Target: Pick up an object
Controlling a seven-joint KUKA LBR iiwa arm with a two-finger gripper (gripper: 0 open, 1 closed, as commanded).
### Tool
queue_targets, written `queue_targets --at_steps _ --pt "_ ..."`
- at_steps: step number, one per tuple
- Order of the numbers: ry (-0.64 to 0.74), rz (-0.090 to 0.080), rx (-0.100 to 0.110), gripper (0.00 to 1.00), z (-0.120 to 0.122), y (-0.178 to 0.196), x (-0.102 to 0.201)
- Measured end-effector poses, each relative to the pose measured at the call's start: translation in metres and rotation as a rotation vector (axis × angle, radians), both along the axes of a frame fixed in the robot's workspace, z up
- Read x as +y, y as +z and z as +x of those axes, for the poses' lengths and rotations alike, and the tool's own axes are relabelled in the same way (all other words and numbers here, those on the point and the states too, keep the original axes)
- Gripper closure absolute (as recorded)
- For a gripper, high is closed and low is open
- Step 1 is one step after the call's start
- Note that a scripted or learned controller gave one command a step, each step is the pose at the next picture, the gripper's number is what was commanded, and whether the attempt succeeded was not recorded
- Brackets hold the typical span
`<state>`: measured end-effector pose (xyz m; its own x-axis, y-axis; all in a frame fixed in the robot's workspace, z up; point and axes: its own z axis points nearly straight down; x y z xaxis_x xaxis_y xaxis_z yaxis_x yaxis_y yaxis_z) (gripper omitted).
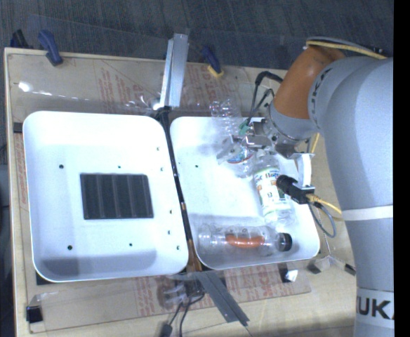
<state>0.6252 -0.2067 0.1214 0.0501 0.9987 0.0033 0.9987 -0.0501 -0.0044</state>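
The gripper (250, 137) hangs low over the far part of the right bin (191, 188), amid crumpled clear plastic (226, 128); whether it is spread or pinching anything I cannot tell, since the wrist and glare hide that. Just beside it, toward the near side, a white labelled bottle (272, 192) lies along the bin's right wall. Along the near wall lies a clear bottle (240, 241) with something orange inside and a dark cap. The middle of this bin's floor is bare. The left bin (50, 153) holds a dark ribbed rectangular tray (116, 195) at its centre, with bare white floor on all sides.
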Motion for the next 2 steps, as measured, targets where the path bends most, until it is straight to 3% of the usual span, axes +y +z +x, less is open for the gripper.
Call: queue_targets --at_steps 1,2 --pt "0.071 -0.004 -0.004 0.0 -0.018 0.048 0.001" --pt "0.184 -0.004 -0.004 0.0 0.033 0.039 -0.001"
